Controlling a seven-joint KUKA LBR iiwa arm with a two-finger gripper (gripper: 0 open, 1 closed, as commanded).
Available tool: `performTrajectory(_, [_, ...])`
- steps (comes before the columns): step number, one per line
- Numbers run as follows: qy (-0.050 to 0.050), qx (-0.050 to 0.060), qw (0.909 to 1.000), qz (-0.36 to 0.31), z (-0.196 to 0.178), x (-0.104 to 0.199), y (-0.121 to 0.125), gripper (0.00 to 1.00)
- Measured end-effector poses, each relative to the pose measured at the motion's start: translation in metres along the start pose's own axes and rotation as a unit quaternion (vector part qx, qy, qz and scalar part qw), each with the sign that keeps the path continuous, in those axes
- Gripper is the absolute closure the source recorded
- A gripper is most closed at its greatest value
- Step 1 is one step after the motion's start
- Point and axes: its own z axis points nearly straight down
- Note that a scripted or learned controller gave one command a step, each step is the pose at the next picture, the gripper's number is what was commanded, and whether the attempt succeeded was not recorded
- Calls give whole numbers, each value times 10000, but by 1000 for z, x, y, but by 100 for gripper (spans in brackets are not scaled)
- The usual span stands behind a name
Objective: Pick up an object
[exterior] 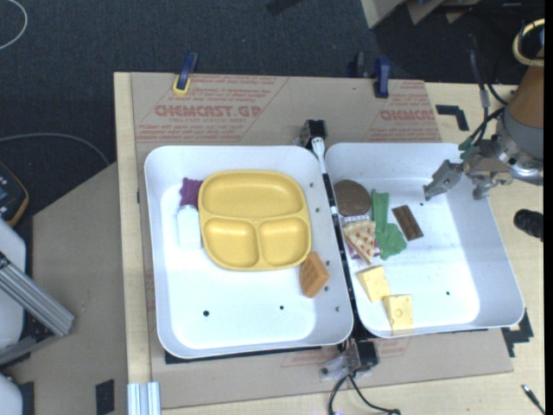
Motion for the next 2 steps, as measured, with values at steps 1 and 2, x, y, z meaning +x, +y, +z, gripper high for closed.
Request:
performTrajectory(1, [-17, -74, 10000, -16, -9, 0, 3, 0])
performTrajectory(2, [-7, -40, 10000, -14, 52, -1, -4, 0])
